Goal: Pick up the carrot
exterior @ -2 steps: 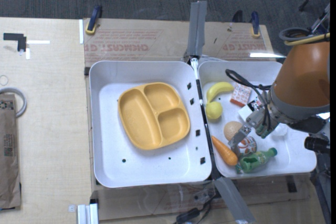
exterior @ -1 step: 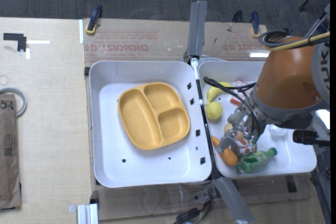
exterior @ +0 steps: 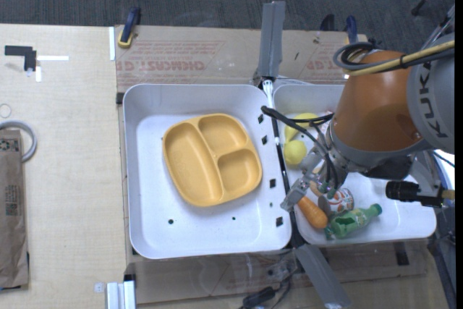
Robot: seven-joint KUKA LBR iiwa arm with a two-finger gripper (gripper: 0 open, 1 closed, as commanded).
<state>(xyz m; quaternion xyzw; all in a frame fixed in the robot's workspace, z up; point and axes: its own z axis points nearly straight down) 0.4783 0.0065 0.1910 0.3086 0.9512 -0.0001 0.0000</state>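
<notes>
- Arm (exterior: 376, 108): grey with an orange band, reaching in from the right over the right bin (exterior: 405, 228).
- Gripper (exterior: 320, 184): low in the right bin, just above the carrot; whether it is apart or together cannot be told from this view.
- Carrot (exterior: 313, 213): orange, lying at a slant on the floor of the right bin near its front left corner, not seen between any fingers.
- Green bottle (exterior: 352, 221): lying on its side just right of the carrot.
- Yellow lemon-like fruit (exterior: 294, 152): in the right bin, behind the carrot, near the left wall.
- Left bin (exterior: 145, 228): holds a yellow divided plate (exterior: 212, 158) with three compartments.
</notes>
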